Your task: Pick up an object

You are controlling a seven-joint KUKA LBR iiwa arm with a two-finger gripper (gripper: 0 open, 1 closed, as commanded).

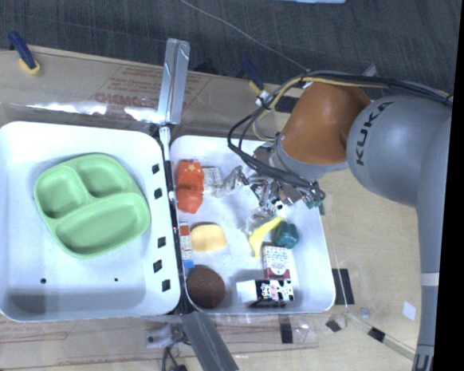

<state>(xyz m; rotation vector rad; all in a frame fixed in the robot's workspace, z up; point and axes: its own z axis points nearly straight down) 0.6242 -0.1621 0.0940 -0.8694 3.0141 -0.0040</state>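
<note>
Target candidate: yellow banana-shaped piece point(262, 232), lying at a slant in the right bin point(322, 264), centre-right of the frame, just below the tool.
Tool: tool point(268, 198) hangs low over the upper middle of the right bin, under the orange wrist band; whether it is apart or together cannot be told, since wrist hardware and cables clutter that spot. Nothing is seen clamped in it.
Immediate neighbours: teal object point(285, 235) touching or just beside the yellow piece on its right; small printed box point(276, 263) just below both.
Other bin contents: orange object point(189, 185) at the bin's upper left; pale yellow rounded object point(208, 237) left of centre; brown ball point(206, 287) at lower left; black-and-white box point(268, 291) at the lower edge.
Left bin: left bin point(5, 227) holds a green divided plate point(92, 202), well apart from the work area.
Step in hand (judgement): approach and descent onto one object; no grasp is evident.
Procedure advice: centre over the yellow piece's free upper end, away from the teal object. Align the closing direction across its narrow width. Descend straight, close fully before lifting.
Risk: crowding may cause a double pick or push the piece aside.
</note>
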